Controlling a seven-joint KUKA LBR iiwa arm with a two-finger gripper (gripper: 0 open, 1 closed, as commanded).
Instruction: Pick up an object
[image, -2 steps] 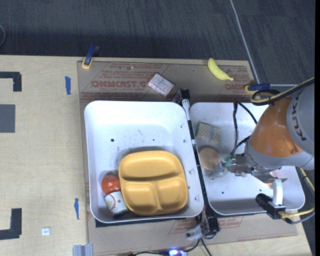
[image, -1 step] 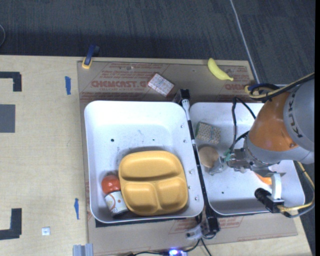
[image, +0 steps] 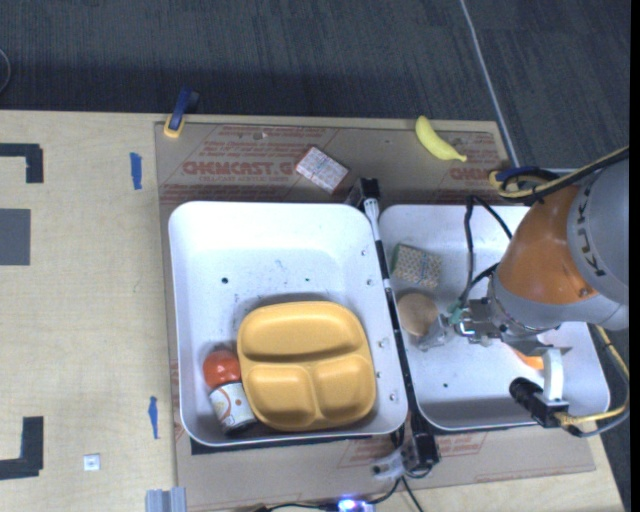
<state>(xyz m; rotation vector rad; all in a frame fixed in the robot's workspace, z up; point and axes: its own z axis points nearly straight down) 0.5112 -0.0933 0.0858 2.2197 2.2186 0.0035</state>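
The hand sits low in the right bin, just beside a brown rounded lump near the bin's left wall; I cannot tell how the hand is set. A speckled sponge lies just beyond the lump. This looks like the approach to a grasp, and the next move calls for closing squarely on the lump. The left bin holds a yellow tray and a small bottle.
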